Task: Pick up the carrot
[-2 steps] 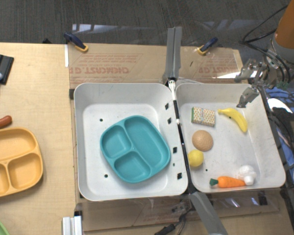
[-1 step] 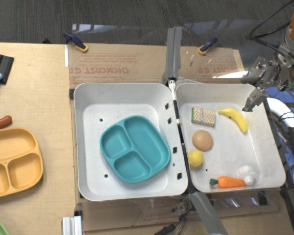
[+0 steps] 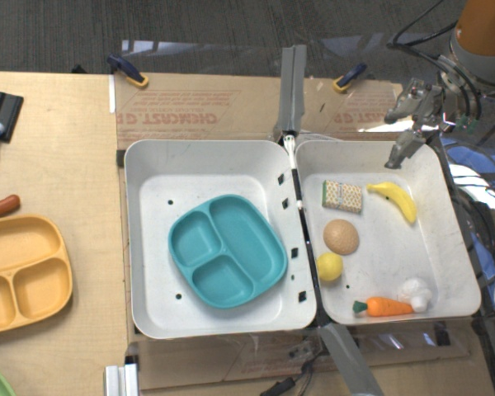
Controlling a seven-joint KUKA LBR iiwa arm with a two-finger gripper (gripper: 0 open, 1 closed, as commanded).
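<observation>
Overhead slanted view of the bench with two shallow white bins side by side. The right bin (image 3: 454, 246) holds six items. The carrot (image 3: 385, 307), orange with a green stub at its left end, lies flat along the bin's near wall at about 6 o'clock of the bin floor, its long axis running left to right. Just beside its right end, at about 5 o'clock, rests a small white crumpled object (image 3: 416, 292), apparently touching it. A yellow lemon (image 3: 329, 266) sits at 8 o'clock, touching or nearly touching the tan egg-shaped ball (image 3: 341, 236) directly behind it. A patterned rectangular sponge block (image 3: 342, 196) lies at 10 o'clock, and a banana (image 3: 395, 200) lies at 12 o'clock, just right of the block.

The gripper (image 3: 406, 145) hangs over the far rim of the right bin at about 1 o'clock, well apart from the carrot; nothing is between its fingers, and whether the jaws stand wide or narrow cannot be told from this angle. The orange band of the arm (image 3: 480, 15) shows at the upper right.

The left bin (image 3: 148, 180) contains a teal three-compartment plate (image 3: 226, 250), centred. On the bench (image 3: 58, 139) at 9 o'clock sits a yellow-orange divided tray (image 3: 21, 275).
</observation>
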